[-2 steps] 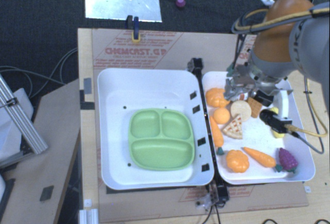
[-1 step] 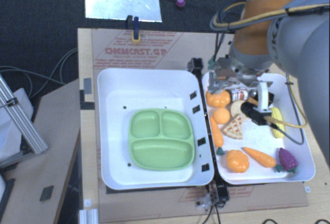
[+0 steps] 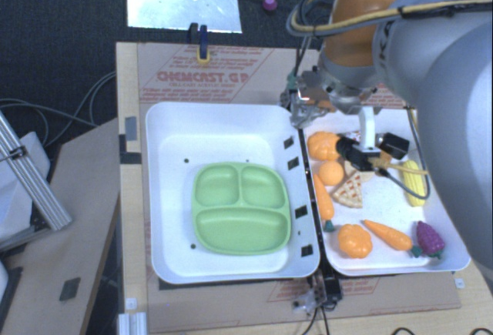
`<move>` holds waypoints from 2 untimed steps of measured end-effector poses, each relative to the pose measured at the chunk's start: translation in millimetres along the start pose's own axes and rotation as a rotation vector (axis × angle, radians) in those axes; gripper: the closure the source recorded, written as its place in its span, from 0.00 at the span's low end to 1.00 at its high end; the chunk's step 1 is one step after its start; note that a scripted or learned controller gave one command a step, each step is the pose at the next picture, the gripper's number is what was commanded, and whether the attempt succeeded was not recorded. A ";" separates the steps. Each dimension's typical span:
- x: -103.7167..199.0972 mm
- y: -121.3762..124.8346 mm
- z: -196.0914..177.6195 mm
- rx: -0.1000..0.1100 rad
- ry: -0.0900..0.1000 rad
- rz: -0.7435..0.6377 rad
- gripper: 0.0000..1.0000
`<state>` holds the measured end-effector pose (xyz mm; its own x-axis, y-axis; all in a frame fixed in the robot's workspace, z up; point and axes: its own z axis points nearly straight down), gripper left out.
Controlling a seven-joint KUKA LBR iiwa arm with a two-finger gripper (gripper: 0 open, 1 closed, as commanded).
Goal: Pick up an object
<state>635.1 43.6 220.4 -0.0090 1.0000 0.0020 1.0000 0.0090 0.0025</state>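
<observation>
Toy food (image 3: 360, 195) fills the right white bin (image 3: 449, 252) on cardboard; jaws' state unclear.

Green divided plate (image 3: 241, 208) in left bin (image 3: 166, 141), cardboard sheet (image 3: 208, 78) beneath

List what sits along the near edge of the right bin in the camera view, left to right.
Orange bell pepper → carrot → purple grapes.
</observation>
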 end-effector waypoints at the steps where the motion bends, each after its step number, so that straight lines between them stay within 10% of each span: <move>1: -15.7 -13.3 2.5 0.003 -0.003 0.008 1.00; 2: -4.9 -19.2 -1.1 0.003 -0.002 0.004 1.00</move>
